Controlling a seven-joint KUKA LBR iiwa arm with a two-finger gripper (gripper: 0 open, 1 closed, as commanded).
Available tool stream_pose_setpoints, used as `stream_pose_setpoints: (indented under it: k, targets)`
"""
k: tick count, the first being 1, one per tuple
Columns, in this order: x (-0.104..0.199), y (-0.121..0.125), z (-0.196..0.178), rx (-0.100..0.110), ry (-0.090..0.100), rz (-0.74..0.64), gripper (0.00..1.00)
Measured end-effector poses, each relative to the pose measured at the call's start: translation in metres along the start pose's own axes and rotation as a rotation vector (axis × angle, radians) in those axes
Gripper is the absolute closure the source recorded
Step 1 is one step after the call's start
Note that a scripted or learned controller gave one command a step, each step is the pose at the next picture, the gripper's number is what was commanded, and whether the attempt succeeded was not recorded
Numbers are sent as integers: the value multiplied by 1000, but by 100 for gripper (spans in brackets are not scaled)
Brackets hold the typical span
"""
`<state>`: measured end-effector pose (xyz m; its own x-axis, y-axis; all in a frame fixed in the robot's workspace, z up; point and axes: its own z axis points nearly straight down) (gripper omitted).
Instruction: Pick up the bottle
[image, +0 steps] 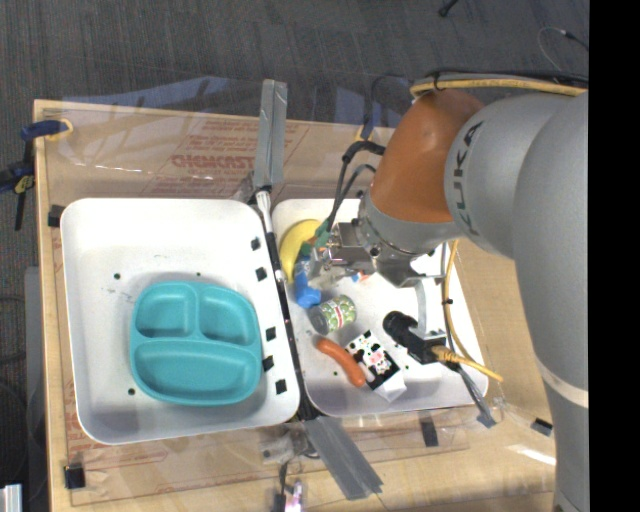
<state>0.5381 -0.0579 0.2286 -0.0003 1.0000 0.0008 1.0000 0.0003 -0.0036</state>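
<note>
Camera view: arm (470, 170) bent low over right bin (455, 385), fingers' (322, 262) spread indiscernible.

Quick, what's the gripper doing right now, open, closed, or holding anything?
Gripper: cannot be told; it sits low in the right bin beside the banana.

Wooden bench (120, 130) – dark carpet (150, 40)

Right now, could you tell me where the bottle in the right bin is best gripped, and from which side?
Probably across the bottle's rounded body, coming straight down. It lies on its side, with the carrot just below it and blue item at its upper left.
</note>
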Motion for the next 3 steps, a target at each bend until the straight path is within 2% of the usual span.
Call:
stream_pose_setpoints:
  k: [1, 2, 3]
  targets:
    - [46, -50, 38, 1, 0, -309, 100]
    - [68, -61, -22, -2, -1, 54, 100]
    - [-41, -35, -98, -3, 0, 213, 100]
